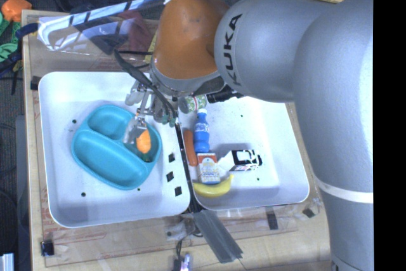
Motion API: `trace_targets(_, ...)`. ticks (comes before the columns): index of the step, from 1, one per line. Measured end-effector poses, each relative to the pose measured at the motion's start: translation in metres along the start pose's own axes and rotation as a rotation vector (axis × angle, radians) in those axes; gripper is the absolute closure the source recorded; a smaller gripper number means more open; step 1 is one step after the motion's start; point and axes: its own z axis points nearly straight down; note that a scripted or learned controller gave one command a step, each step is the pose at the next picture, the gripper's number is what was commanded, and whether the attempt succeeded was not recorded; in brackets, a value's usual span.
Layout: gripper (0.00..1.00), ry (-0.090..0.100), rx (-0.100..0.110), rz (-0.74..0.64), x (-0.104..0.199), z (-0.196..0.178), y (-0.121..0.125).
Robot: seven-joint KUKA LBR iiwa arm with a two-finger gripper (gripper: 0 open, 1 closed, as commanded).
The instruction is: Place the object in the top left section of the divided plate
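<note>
Turquoise plate [104,158], orange object [144,141], yellow banana [212,188], blue bottle [202,134], white bins [57,136].

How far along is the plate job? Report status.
Done: the arm has brought the gripper over the blue divided plate in the left bin. In hand: a small orange object sits at the gripper's tip, over the plate's right section; whether it is gripped is unclear. Left: getting it into the top left section.

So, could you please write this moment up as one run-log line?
gripper: over divided plate | orange object: at fingertips, right section | grasp: unclear | left bin: holds plate
</note>
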Motion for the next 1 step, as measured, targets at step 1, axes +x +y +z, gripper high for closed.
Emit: trace_targets(1, 1.00, 0.001, 0.001, -0.003, -0.0010, -0.0081, 0.0001)
